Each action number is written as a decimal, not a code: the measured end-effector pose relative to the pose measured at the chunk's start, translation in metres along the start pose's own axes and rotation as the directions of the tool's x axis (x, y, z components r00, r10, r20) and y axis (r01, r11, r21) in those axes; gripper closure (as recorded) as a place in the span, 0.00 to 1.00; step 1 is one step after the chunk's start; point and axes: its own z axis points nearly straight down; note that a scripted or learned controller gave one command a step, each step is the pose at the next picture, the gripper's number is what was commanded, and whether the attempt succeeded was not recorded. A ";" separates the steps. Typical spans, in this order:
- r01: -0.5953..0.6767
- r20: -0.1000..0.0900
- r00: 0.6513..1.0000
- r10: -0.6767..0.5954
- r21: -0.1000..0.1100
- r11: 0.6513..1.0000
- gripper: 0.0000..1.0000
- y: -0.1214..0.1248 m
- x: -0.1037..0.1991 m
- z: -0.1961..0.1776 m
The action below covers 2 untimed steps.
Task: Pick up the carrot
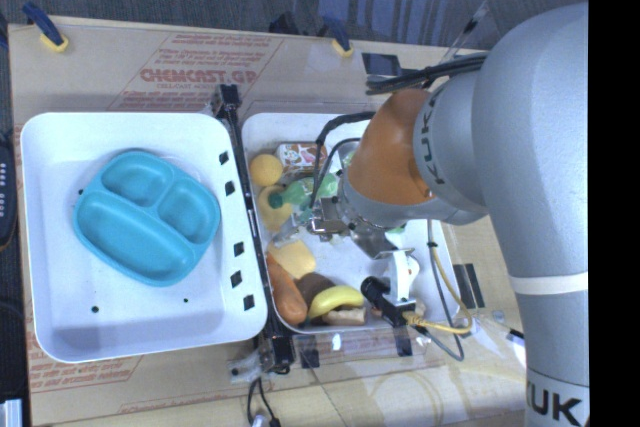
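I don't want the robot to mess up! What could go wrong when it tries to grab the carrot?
1. The carrot lies against the right bin's left wall, squeezed beside a banana and other toy food, so the arm might pinch the wrong thing or bump the wall.
2. The arm's big wrist hangs over the pile, hiding some food from the camera, so aiming may be harder.

Tabletop [150, 80]: two bins side by side. Left bin [40, 215], well left of the arm's wrist [395, 165]: one divided plate [147, 217], lying in its middle. Right bin [262, 130], under the wrist: lemon [265, 169] at the far left corner; carrot [285, 293] against the near left wall; banana [336, 300] just right of the carrot; small carton [300, 155] right of the lemon.
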 end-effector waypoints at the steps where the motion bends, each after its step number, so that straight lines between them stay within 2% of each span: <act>1: 0.015 0.001 1.000 -0.015 0.005 1.000 1.00 0.001 0.000 -0.010; 2: 0.015 0.002 1.000 -0.015 0.005 1.000 0.00 0.001 0.000 -0.010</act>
